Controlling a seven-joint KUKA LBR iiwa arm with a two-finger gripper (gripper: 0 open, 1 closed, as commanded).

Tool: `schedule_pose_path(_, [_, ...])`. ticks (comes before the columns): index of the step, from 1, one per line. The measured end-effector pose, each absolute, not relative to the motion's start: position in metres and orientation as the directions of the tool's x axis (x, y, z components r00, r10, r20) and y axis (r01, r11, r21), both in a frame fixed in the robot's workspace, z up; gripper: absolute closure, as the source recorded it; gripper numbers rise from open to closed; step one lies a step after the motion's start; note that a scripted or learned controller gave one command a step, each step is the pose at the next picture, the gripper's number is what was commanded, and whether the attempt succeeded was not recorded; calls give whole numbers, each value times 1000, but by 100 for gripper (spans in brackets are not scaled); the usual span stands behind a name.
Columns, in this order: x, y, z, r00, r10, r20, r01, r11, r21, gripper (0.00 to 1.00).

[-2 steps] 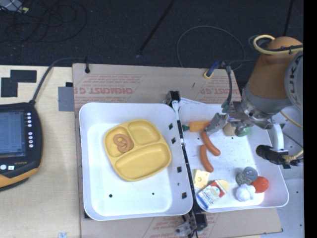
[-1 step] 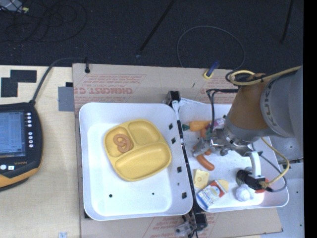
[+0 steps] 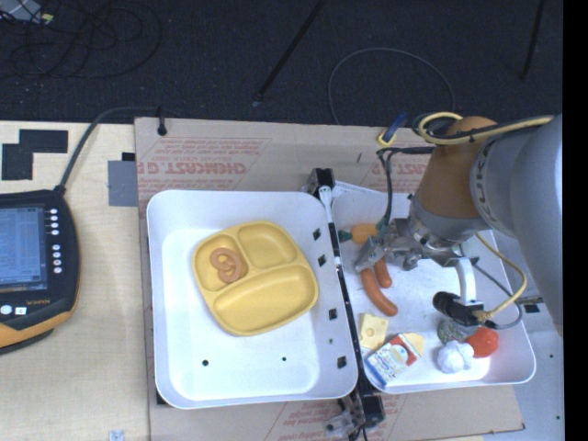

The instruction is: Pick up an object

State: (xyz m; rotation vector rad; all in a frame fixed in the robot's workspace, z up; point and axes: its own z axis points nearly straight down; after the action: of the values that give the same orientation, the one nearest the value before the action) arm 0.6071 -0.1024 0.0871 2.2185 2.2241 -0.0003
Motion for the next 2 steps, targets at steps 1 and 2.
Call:
schedule_pose_path(1, [562, -80, 87, 2, 1000, 2, 1000, -2, -6, 0])
schedule_pose_path(2, [578, -81, 87, 0, 1000, 1, 1000, 0, -2, 0])
